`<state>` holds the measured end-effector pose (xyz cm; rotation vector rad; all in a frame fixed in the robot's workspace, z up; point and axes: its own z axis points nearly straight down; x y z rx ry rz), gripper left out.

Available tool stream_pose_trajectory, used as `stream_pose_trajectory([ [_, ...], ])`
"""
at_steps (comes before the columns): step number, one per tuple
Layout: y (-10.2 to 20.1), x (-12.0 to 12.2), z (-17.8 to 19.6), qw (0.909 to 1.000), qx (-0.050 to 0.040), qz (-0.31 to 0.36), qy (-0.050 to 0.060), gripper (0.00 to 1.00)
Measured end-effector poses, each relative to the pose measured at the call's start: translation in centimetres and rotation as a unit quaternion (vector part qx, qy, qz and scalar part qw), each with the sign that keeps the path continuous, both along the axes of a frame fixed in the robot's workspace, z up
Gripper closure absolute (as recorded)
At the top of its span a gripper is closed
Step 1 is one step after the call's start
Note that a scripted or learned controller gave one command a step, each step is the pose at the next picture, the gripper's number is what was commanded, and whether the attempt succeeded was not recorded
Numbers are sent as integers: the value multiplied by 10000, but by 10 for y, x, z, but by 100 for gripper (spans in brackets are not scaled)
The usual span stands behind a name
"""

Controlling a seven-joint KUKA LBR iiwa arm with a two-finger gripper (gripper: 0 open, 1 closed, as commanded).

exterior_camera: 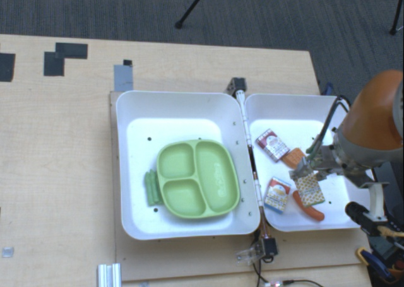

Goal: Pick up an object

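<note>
The arm (379, 122), grey with an orange band, reached in from the right over the right-hand bin (287, 108). Its pincer (307, 167) hung low above the bin floor, and whether its parts stood apart or together could not be told from this slanted view — the wrist hid much of them.

Just below the pincer lay a small patterned packet (310, 191), tilted, close under the tip; whether it touched the pincer could not be told. Beneath that packet, and slightly to the pincer's right, an orange-red sausage-shaped piece (308, 208) lay on the floor of the bin. Just to the pincer's left an orange block (292, 156) rested, and beyond it, up and to the left, a red-and-white carton (272, 145). Down and to the left of the pincer a second small carton (277, 194) with a blue-and-red face lay near the bin's dividing wall.

Well to the pincer's left, the left-hand bin (126, 153) held a green three-compartment plate (198, 179) — with a darker green strip (152, 188) lying against the plate's left edge.
</note>
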<state>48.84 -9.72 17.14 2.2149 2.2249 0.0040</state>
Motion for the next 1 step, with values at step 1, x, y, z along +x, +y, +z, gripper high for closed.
stream_pose_trajectory([
  [1, 73, 5, 13, 10000, 5, 2, 3, 100],
])
